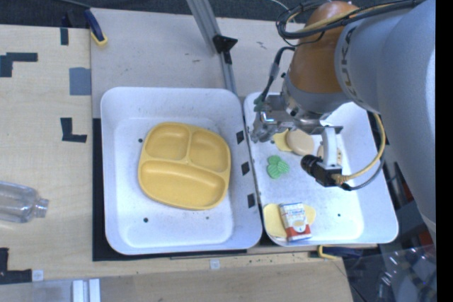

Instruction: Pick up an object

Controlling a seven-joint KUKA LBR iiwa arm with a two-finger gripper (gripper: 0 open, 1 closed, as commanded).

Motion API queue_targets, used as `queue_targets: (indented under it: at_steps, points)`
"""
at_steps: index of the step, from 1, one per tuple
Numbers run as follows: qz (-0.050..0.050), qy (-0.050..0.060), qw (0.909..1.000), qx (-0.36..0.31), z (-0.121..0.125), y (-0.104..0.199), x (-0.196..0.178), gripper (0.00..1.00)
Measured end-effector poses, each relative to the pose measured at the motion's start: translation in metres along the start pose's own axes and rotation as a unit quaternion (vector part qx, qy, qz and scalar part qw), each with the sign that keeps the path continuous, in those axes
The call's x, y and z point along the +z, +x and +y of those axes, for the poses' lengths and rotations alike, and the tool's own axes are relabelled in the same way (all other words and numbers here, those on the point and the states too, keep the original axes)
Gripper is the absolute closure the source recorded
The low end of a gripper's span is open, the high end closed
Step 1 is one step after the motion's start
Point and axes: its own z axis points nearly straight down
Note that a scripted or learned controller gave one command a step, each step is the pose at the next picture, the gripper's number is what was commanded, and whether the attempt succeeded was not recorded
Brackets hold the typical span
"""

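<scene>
Looks like the approach step rn. The gripper [265, 125] is down low over the right bin [368, 219], near its top-left corner, w/ a pale cream-colored object [300, 143] just beside it and a small green thing [277, 167] a bit below. Fingers: honestly can't tell if they're spread or clenched, too much wrist hardware and cable in the way, and I don't see anything between them. So imo nothing's picked yet.

Likeliest target is the cream piece or the green one. Next move prob needs a small shift toward one of them, then a clean close + lift.

Green thing is blobby, no clear long axis. The little carton [296, 220] near the front edge has its long axis running roughly front-to-back in the bin.
</scene>
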Motion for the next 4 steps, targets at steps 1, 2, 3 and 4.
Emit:
queue_targets:
  at_steps: [1,2,3,4]
  points:
    - [-0.001,0.004,1.0,0.003,0.012,0.007,0.005,1.0]
    - [-0.001,-0.001,1.0,0.003,-0.002,0.021,-0.122,1.0]
    - [-0.003,0.008,1.0,0.005,0.02,0.008,0.008,1.0]
    - [-0.003,0.004,1.0,0.006,0.015,-0.035,0.005,1.0]
